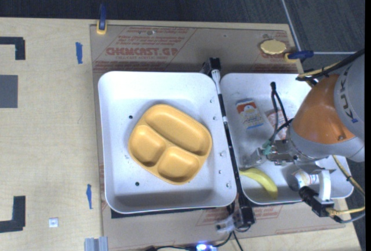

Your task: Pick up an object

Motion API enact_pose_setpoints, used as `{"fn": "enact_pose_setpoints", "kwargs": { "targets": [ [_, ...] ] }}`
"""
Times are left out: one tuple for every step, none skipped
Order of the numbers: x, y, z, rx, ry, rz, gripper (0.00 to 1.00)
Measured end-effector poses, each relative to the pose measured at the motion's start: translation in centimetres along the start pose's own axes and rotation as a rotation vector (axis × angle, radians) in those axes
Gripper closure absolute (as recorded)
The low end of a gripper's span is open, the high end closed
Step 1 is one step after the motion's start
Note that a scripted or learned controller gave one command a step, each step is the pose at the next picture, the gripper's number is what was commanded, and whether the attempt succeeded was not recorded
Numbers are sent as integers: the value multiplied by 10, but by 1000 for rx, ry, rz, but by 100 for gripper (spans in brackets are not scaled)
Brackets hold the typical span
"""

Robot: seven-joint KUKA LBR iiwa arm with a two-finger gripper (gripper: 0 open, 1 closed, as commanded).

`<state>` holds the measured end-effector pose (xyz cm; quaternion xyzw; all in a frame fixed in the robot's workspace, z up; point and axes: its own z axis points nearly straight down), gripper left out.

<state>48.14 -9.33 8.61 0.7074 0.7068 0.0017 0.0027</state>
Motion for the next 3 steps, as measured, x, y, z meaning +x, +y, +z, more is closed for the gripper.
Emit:
{"fn": "enact_pose_setpoints", "kwargs": {
  "targets": [
    [0,0,0,0,0,0,0],
    [0,0,0,0,0,0,0],
    [0,0,0,0,0,0,0]
  ]
}}
